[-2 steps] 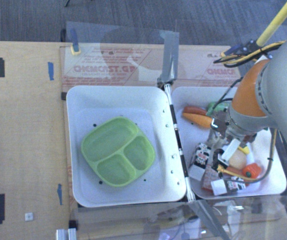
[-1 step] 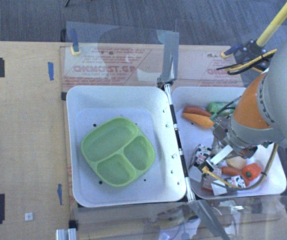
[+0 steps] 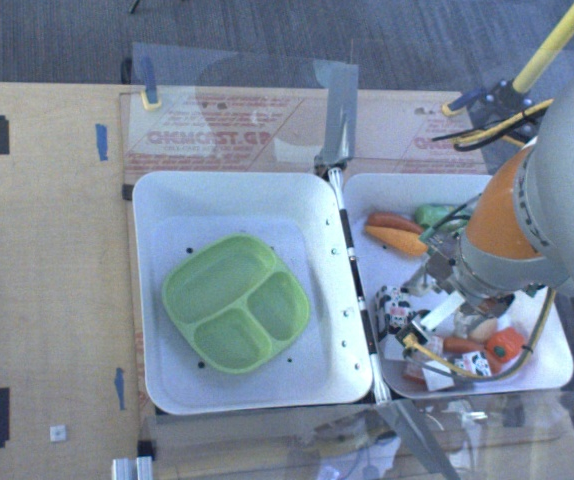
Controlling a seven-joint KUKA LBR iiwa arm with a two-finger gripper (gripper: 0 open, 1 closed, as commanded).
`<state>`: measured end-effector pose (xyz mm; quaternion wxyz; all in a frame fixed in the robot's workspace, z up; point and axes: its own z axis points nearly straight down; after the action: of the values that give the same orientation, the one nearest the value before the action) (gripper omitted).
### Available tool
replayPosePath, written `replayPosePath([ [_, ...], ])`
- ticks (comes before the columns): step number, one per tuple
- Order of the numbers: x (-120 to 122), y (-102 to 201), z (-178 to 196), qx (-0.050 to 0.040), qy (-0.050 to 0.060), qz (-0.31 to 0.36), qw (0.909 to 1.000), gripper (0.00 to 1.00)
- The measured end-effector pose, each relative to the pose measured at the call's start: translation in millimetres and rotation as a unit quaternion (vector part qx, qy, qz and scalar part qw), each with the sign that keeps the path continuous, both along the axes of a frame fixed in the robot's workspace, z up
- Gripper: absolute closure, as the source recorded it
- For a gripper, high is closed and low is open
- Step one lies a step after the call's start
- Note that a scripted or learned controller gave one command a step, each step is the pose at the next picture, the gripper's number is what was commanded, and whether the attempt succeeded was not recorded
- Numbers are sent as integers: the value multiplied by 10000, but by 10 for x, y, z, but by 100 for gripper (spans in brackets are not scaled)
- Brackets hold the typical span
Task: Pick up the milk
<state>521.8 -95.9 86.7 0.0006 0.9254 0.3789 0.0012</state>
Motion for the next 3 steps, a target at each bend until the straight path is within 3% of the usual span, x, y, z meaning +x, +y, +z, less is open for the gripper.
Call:
replayPosePath([
  [1, 5, 4, 102, 3, 1, 10, 10000, 100],
  [2, -139, 368, 1913, 1, 27, 191, 9998, 100],
  [3, -135, 379, 2004, -5, 40, 213, 9998, 100],
])
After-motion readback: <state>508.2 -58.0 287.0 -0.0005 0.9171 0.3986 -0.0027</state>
